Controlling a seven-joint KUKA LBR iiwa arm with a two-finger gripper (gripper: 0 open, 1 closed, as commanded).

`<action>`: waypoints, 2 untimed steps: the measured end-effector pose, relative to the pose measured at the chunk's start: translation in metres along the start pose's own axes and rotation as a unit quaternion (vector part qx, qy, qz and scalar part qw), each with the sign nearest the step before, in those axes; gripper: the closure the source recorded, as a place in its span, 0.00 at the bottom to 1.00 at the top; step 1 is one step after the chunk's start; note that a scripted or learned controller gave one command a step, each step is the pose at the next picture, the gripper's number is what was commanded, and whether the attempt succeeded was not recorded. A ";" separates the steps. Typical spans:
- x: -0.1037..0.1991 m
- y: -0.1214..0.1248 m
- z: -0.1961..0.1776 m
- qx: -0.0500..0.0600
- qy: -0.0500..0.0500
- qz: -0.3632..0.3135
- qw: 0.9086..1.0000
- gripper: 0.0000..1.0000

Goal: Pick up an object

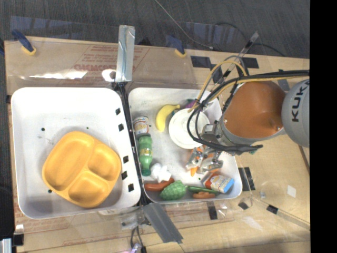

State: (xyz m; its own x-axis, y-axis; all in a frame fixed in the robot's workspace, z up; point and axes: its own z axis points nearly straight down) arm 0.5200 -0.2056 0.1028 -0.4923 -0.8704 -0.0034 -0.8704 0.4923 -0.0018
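Green bottle [144, 153] lying flat by the right bin's left wall, yellow banana [165, 117] near it, white plate [185, 128] beside the banana

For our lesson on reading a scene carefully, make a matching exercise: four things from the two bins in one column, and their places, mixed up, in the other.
Things:
1. yellow divided tray
2. green bottle
3. white plate
4. green leafy toy vegetable

Places:
A. upper part of the right bin, beside the banana
B. near edge of the right bin
C. left bin
D. along the right bin's left wall

Pairs: 1-C, 2-D, 3-A, 4-B
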 end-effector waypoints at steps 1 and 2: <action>-0.077 0.032 -0.126 0.005 0.000 -0.031 0.999 1.00; -0.138 -0.021 -0.150 0.000 0.001 -0.086 0.996 1.00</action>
